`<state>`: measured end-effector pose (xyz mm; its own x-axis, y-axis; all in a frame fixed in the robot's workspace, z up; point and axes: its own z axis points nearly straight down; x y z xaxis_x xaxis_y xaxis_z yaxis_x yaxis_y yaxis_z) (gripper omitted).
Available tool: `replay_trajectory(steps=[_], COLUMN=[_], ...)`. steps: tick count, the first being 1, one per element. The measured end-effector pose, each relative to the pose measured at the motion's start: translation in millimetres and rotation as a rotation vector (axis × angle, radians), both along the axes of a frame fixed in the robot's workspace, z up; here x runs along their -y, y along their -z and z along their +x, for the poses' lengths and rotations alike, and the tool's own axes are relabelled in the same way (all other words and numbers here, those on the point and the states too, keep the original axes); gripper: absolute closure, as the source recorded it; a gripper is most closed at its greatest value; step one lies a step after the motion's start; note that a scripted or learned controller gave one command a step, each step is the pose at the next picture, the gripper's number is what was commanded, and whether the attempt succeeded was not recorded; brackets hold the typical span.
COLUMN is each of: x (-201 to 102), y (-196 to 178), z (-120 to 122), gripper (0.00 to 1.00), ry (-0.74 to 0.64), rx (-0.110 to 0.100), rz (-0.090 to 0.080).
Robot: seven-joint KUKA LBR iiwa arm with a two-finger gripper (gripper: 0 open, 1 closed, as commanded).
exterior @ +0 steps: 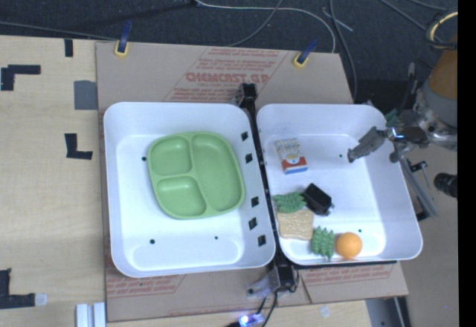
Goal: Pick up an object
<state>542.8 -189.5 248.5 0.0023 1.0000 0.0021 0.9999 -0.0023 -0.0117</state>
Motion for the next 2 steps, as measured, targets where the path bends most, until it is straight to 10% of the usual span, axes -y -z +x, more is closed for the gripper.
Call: replay_trajectory(steps=[2], x=[-1], y=[58], z=[-5], gripper=[0.00], ry=[-0.002], rx=[0.004], rz=[-0.001])
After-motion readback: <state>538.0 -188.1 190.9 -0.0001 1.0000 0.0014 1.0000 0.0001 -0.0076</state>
